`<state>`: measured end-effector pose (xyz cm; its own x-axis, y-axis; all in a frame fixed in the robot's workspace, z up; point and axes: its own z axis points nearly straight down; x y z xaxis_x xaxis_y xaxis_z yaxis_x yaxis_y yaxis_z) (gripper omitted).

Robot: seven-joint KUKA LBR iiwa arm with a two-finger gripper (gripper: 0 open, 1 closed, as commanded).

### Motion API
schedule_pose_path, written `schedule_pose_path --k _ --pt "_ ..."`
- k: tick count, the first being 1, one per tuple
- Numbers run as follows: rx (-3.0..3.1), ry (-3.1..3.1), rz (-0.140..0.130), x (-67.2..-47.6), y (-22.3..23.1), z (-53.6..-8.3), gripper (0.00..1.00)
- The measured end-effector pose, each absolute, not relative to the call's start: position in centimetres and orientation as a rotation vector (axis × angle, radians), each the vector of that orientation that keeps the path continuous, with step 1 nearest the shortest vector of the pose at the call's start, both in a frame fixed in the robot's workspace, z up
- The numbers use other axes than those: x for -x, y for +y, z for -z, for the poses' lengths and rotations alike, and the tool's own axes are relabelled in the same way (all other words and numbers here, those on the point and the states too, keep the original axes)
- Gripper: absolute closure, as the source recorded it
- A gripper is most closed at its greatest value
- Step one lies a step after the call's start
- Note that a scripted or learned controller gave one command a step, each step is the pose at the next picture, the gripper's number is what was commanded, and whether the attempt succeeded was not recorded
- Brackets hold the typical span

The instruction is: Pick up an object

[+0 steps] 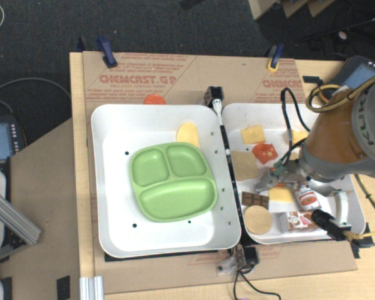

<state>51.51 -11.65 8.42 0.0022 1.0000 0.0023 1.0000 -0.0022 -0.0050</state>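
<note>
My gripper [275, 179] is low in the right bin [235, 119], reaching in from the right near the bin's middle. Just under it, on its near side, lies a yellow and white block [280, 196]. A red piece [264, 152] sits just behind the gripper, and a yellow cheese-like square [252, 134] lies further back. A brown chocolate bar [252, 199] and a round tan cookie [258, 219] lie at the front left of this bin. To the right of the block are a red and white can [307, 198] and a printed packet [298, 220].
The left bin [106, 167] holds a green divided plate [173, 180] with a pale yellow piece [187, 133] behind it. An orange thing [154, 99] rests on the cardboard behind the left bin. Blue clamps [106, 52] hold the board's far edge.
</note>
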Motion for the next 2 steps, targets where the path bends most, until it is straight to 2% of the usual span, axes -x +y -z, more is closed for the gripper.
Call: schedule_pose_path --k 1,2 --pt "2.227 -2.221 0.001 -51.80 -11.67 -9.52 1.00" --pt "2.226 -2.221 0.001 -51.79 -11.67 -9.50 0.00"
